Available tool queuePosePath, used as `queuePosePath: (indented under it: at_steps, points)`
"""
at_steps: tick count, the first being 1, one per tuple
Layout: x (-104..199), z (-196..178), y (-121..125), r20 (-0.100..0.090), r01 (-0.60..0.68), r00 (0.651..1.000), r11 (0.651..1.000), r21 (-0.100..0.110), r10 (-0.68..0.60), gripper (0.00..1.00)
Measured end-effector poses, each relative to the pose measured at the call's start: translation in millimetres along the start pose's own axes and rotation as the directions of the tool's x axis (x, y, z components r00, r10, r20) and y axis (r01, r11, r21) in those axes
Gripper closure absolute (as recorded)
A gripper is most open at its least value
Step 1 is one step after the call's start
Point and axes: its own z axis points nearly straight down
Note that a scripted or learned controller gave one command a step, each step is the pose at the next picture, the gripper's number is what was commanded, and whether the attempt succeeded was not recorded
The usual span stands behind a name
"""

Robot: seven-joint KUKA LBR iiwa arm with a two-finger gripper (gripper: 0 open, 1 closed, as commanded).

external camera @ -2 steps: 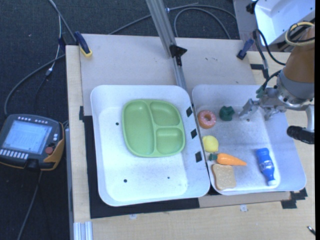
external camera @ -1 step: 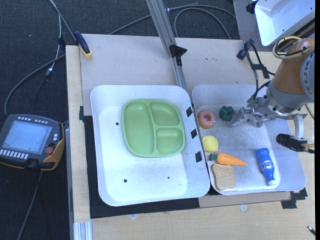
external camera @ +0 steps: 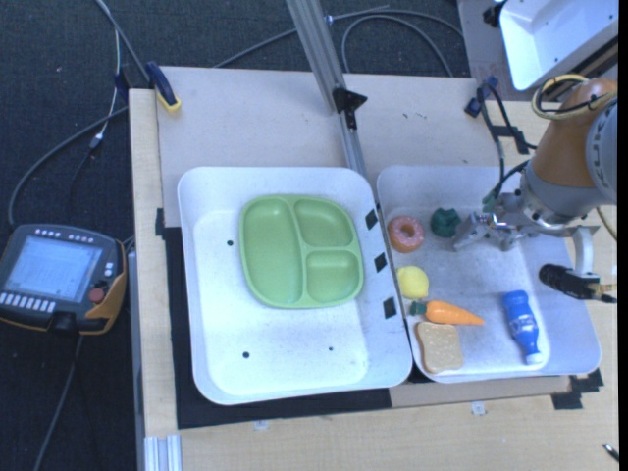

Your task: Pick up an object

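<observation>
I take the right bin [external camera: 579,356] as my landmark. Inside it I count six things. A pink donut [external camera: 405,233] lies near its upper left corner, with a small dark green piece [external camera: 446,223] just to the donut's right. Below the donut, against the bin's left wall, sits a yellow lemon [external camera: 413,282]. Below the lemon lies a carrot [external camera: 452,313], and a slice of bread [external camera: 440,347] fills the lower left corner, touching or nearly touching the carrot. A blue bottle [external camera: 521,325] lies in the lower right part of the bin, well apart from the rest.

The carrot's long axis runs left to right across the bin, slightly downhill, with its green leafy end toward the left wall and its tip pointing right. The bottle's long axis runs nearly top to bottom, leaning a little, with its white cap toward the bin's near edge.

The gripper [external camera: 480,230] hangs over the bin's upper middle, just right of the green piece, and that piece and the donut crowd its left side. I cannot tell how its fingers stand.

To the left of the right bin, the left bin [external camera: 221,361] carries a green divided plate [external camera: 300,250].
</observation>
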Motion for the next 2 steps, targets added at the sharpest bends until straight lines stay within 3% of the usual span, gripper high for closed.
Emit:
queuePosePath:
  at_steps: [1,2]
  points:
    - [0,-13,2,0.002,0.001,1.0,1.0,-0.005,-0.001,1.0]
    - [-8,-62,-2,0.003,-0.001,1.0,1.0,-0.009,0.001,1.0]
